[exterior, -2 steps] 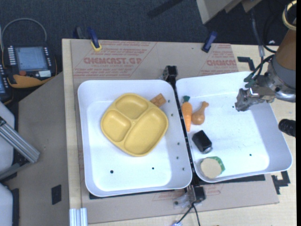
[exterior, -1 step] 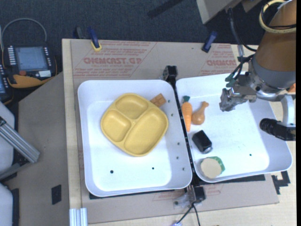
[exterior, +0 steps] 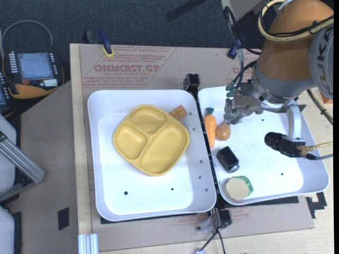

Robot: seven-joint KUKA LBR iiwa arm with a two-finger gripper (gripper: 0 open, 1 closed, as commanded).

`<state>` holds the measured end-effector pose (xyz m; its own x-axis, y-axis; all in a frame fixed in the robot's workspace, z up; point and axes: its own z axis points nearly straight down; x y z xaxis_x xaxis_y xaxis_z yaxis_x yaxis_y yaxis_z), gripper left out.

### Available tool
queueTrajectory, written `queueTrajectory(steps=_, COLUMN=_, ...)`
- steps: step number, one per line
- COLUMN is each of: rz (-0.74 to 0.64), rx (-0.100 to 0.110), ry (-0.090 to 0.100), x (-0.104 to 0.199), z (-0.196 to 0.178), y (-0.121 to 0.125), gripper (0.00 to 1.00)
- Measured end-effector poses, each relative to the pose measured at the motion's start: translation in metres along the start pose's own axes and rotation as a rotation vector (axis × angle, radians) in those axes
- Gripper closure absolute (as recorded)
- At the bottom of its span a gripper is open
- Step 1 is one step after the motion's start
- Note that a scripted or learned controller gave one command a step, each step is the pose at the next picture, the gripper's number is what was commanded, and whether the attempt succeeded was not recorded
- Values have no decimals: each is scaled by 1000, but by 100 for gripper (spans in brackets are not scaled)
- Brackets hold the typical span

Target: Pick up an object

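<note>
We cannot tell the gripper's point(exterior: 231, 116) grip; it hides part of the small orange ball point(exterior: 223, 133) beside the carrot point(exterior: 210, 128), near the right bin's point(exterior: 312, 181) left edge.

The big grey arm point(exterior: 296, 46) with its orange band comes in from the upper right of the picture, bends down, and its gripper point(exterior: 233, 115) points down, a little right of the middle.

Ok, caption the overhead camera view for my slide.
Grey-and-orange arm's gripper poised over an orange carrot and small orange ball in the right white bin; yellow divided plate left.
</note>
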<state>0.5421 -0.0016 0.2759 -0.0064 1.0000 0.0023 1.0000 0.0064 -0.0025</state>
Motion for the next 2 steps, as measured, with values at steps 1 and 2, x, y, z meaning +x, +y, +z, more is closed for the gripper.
queueTrajectory(steps=1, rz=1, rx=-3, ry=-1, x=50, z=5, y=12, gripper=100)
queueTrajectory(steps=2, rz=2, rx=-4, ry=-1, x=92, z=18, y=33, gripper=100)
